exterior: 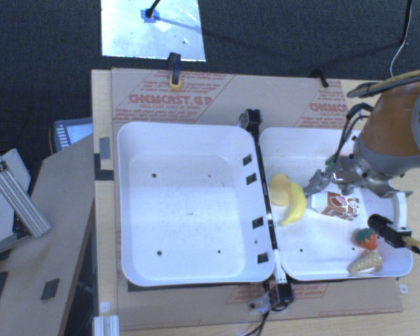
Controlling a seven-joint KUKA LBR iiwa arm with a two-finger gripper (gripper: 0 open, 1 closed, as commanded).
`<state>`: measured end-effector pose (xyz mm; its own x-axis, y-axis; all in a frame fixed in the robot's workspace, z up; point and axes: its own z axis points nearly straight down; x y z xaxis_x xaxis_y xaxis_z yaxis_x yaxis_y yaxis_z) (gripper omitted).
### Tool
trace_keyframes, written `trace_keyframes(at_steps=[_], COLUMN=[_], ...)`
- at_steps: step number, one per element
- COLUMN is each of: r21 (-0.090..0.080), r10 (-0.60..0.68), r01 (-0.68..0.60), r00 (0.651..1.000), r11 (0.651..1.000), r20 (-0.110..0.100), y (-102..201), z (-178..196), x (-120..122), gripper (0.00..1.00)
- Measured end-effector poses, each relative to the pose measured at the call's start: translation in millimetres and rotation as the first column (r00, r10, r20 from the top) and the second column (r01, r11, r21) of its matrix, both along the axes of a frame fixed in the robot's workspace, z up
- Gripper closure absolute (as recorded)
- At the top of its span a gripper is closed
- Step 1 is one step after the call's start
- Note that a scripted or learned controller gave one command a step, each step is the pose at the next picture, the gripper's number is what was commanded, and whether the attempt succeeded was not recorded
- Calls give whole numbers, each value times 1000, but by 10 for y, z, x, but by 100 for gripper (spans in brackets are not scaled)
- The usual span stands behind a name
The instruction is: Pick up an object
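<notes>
Bins: 2 shallow white bins side by side on the bench; left bin (189, 208), right bin (315, 250), joined along a black clipped seam.
Objects counted: 4 loose things, all in the right bin.
Banana: 1 yellow banana (292, 200), curved, lying at the right bin's left side, close to the seam.
Card: 1 flat white card with a red-brown print (341, 206), just right of the banana, partly under the arm's wrist.
Small toy: 1 orange-red piece with a green bit (365, 239), near the bin's front right corner, touching or just beside a black part of the tool.
Cone: 1 pale tan, cone-like piece (365, 262) at the front rim, just below the orange-red piece.
Arm: 1 grey arm with orange band (399, 114), reaching in from the right over the right bin.
Gripper: 1 gripper (320, 182), low over the bin between the banana and the card; nothing can be seen held in it, and how far it stands open cannot be told from this angle.
Nearest thing: the banana, just left of the gripper's tip; contact cannot be told.
</notes>
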<state>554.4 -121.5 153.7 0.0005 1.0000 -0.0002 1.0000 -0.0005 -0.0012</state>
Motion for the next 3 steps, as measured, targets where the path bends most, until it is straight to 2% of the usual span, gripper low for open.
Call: trace_keyframes(at_steps=[1, 2, 3], r21=[-7, -2, 0], r10=[0, 7, -3], r01=[0, -7, 3], r00=[1000, 1000, 1000], r11=[1000, 1000, 1000], r20=[22, 16, -2], y=[70, 161, -247], z=[-462, 441, 1], x=[43, 394, -99], gripper=[0, 0, 0])
